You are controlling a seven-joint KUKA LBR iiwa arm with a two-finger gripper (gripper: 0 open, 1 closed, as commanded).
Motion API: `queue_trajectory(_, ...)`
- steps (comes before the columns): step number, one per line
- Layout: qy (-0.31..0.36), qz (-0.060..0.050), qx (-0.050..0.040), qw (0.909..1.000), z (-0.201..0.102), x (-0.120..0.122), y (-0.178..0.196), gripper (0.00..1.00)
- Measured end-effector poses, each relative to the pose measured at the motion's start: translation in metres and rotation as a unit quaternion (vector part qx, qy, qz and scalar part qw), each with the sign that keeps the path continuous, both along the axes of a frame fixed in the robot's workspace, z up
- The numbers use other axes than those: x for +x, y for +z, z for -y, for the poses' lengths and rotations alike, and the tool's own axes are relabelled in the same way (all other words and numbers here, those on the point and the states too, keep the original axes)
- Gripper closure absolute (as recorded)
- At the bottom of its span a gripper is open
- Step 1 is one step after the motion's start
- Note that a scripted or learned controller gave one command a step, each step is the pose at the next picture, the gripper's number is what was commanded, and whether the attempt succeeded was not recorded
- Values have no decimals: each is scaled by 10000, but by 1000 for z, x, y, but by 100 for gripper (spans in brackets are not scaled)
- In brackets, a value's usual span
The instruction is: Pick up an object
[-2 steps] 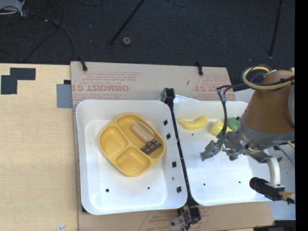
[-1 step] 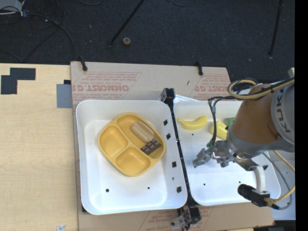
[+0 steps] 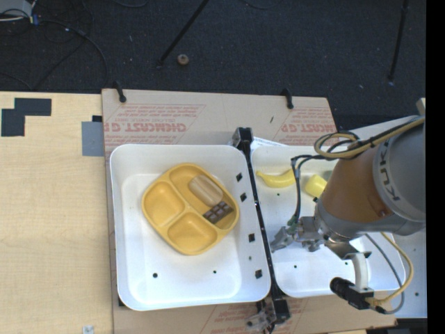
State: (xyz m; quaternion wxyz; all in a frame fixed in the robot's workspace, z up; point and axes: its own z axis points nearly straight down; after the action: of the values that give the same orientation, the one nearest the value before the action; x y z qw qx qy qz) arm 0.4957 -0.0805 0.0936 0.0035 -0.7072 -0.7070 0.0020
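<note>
Banana [image 3: 276, 179] lies in the right bin [image 3: 306, 284], near and above the tool [image 3: 286, 238]; the arm [image 3: 361, 190] hides bin space, and the tool's grip cannot be told.

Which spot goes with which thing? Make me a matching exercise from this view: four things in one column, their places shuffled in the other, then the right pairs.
Things:
1. yellow divided plate
2. banana
3. brown bread-like piece
4. gripper

Places:
A. low over the floor of the right bin, near the divider between the bins
B. in the top compartment of the plate
C. on the floor of the left bin
D. at the far end of the right bin

Pairs: 1-C, 2-D, 3-B, 4-A
</note>
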Motion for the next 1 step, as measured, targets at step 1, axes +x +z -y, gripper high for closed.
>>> queue_trajectory(1, -21, -3, 1, 10000, 1, 0, 12, 100)
